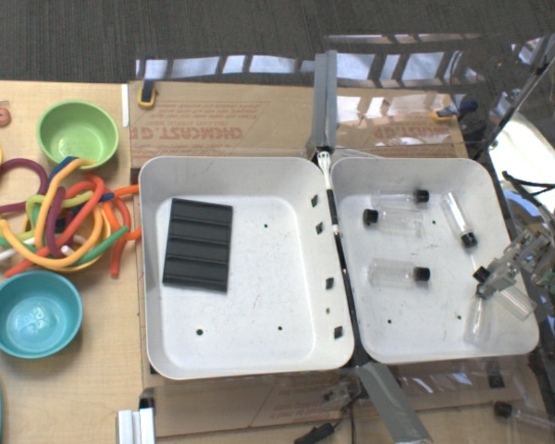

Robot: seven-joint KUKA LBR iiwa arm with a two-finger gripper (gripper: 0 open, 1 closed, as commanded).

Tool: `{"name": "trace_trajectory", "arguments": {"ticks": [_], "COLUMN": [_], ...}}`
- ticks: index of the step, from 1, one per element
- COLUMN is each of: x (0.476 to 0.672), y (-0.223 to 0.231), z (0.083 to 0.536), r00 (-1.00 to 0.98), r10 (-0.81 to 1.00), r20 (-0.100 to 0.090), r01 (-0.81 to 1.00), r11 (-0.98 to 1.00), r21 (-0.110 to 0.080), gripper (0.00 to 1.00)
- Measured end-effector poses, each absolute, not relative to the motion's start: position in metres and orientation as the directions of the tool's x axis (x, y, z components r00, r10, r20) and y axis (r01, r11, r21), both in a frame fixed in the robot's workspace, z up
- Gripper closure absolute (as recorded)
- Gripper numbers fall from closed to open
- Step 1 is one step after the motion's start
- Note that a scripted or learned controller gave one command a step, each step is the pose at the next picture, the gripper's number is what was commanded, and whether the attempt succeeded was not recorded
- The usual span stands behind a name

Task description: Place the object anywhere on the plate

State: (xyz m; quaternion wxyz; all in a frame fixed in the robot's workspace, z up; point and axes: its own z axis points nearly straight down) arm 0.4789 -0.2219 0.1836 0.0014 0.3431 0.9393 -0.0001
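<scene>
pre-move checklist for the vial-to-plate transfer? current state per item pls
1. Target in place: black ribbed plate lies flat in the left bin, nothing on it. ok
2. Objects available: several clear vials with black caps lie in the right bin, e.g. one near the middle. ok
3. Tool position: tool sits over the right bin's right edge, beside a vial. ok
4. Grasp confirmed: clear plastic against white makes it unreadable. cannot tell
5. Vial on plate: none yet. not ok
6. Path to plate: the ridge between the bins lies across it. cannot tell clearance
</scene>
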Motion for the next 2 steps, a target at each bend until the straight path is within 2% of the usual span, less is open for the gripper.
{"name": "trace_trajectory", "arguments": {"ticks": [1,2], "x": [0.478,0.540], "y": [-0.221,-0.222], "z": [0.176,0.198], "r00": [-0.842,-0.904], "r10": [0.539,0.427], "r20": [0.000,-0.005], "r01": [0.539,0.427], "r11": [0.842,0.904], "r21": [0.001,0.001], "gripper": [1.00,1.00]}}
